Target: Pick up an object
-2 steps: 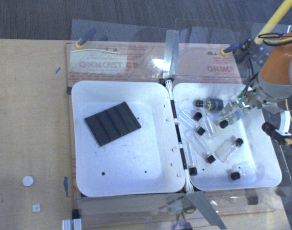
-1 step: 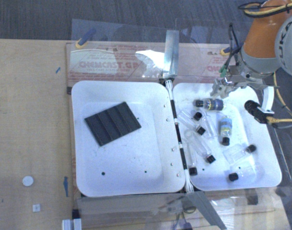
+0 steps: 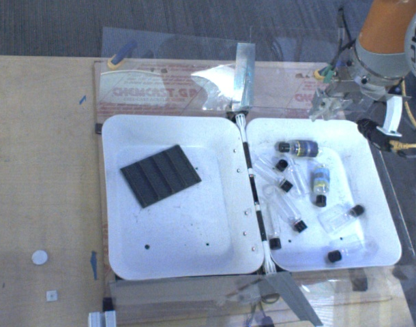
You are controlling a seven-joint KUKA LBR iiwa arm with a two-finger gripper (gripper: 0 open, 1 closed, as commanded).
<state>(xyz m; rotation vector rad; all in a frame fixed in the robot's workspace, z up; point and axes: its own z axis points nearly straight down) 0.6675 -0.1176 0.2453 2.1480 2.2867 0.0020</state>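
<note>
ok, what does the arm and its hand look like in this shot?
The arm has an orange band over a grey wrist section. Thin dark cables run down its left side. The hand is a small grey metal assembly, too blurred for finer detail. A white part with a black piece sits at its right.

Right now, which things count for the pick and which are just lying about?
For the pick: gripper over the right bin far rim; clear vials; dark vial; dark ribbed pad in left bin.
Lying about: white disc, blue tape on the bench.
</note>
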